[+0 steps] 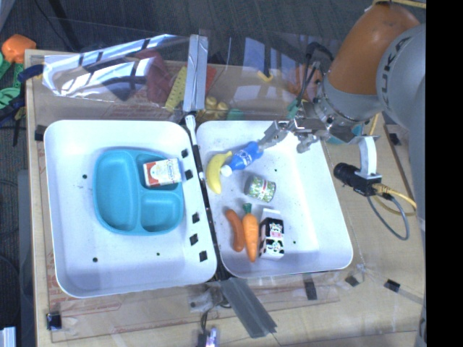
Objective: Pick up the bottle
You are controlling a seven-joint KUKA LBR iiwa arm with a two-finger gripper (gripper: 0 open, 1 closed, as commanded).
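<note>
Metal-grey claw [281,130] sits in the upper middle of the frame, over the far part of the right bin [325,223], and honestly I can't tell from this angle how it's set. It's just beside the blue end of the bottle [242,157], maybe touching, too close to call.

That bottle lies on its side, tilted, white cap pointing lower left and right up against the banana [215,170]. So I want the grab to land mid-body, across the narrow width, not lengthwise, and well clear of the banana side so I don't drag both. It's round and will probably roll if I nudge it from one side.

Below it there's a little green can [260,189], then the two carrots [244,231] and a cow-print carton [272,238] toward the bottom. Left bin [65,215] has the blue tray [123,208] with a small red-and-white carton [161,173] on it, well apart from everything I care about.
</note>
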